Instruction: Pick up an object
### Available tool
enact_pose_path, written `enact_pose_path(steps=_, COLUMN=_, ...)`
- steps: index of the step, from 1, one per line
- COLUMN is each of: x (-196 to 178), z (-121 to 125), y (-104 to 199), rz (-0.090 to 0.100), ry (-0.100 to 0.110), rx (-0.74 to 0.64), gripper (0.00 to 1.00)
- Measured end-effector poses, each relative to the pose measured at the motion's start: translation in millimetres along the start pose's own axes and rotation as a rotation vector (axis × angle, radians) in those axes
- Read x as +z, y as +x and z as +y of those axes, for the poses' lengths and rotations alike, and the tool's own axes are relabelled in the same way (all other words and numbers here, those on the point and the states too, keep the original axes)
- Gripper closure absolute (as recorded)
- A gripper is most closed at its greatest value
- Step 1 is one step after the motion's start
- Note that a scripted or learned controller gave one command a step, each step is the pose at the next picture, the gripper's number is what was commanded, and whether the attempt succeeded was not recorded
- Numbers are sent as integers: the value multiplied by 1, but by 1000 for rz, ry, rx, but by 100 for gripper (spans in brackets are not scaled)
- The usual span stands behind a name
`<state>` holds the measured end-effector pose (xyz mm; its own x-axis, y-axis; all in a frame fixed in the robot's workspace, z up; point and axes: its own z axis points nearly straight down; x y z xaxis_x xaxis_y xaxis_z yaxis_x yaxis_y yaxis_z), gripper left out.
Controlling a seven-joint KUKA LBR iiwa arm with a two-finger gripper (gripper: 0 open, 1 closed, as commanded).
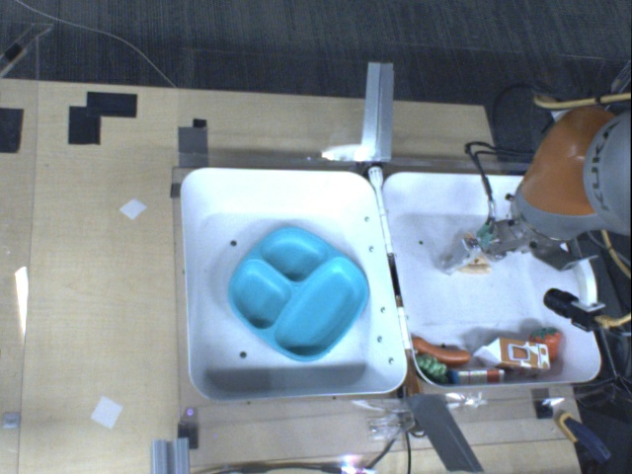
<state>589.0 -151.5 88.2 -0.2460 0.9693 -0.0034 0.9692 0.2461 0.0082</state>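
Listing contents, large to small: left bin (202,294) with blue divided plate (298,291); right bin (434,205). My gripper (476,247) low over right bin's middle, grip state unclear. Nearest pickable items, sausage (441,349) and carton (521,354), lie toward near wall, long axes along it.

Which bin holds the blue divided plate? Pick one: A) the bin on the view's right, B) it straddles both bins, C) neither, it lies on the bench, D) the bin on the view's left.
D: the blue divided plate lies wholly inside the left bin, while the right bin holds the small items along its near wall.
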Motion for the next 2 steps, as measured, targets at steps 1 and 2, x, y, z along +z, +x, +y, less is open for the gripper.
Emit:
enact_pose_path(steps=1, x=-12, z=3, y=0, rz=-3, ry=-7, rx=-1, gripper=100)
enact_pose_path(steps=2, x=-116, z=12, y=48, rz=1, ry=2, rx=-90, gripper=100)
